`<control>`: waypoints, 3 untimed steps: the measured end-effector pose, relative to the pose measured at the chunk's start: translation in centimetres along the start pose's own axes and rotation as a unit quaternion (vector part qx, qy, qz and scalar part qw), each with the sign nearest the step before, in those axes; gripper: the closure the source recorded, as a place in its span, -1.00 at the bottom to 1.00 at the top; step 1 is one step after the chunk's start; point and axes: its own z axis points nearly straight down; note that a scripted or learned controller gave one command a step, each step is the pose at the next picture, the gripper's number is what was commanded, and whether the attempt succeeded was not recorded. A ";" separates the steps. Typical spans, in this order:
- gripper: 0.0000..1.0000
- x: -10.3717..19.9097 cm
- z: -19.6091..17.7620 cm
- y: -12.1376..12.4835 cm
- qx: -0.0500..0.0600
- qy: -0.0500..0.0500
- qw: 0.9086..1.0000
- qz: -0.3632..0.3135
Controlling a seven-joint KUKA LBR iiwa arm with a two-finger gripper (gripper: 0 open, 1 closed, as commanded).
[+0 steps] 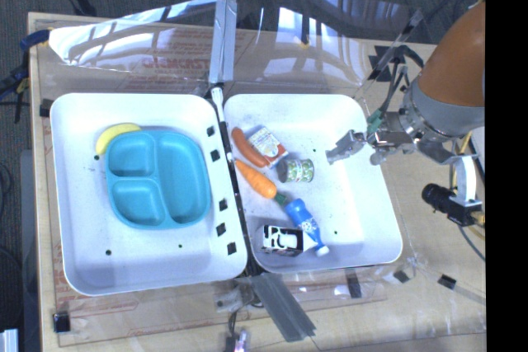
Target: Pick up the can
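Note:
The can (295, 170) is small with a green label and lies on its side near the middle of the right bin (375, 214). It rests between a small red and white carton (266, 143) and a carrot (256, 180). My gripper (350, 146) hangs over the right part of the same bin, to the right of the can and a little farther back, with a clear gap between them. Nothing is seen in its grasp.
The right bin also holds a sausage (245, 146), a blue bottle (304, 222) and a black and white box (282, 239) near the front. In the left bin (74, 202) a blue divided plate (157, 177) lies over a banana (115, 133).

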 end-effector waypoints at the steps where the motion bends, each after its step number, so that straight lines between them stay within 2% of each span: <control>1: -1.00 4.6 4.2 2.2 0.000 0.000 1.000 0.011; 2: -1.00 3.4 15.6 6.7 -0.015 -0.003 0.999 0.031; 3: -1.00 2.8 16.5 5.8 -0.023 -0.004 0.996 0.087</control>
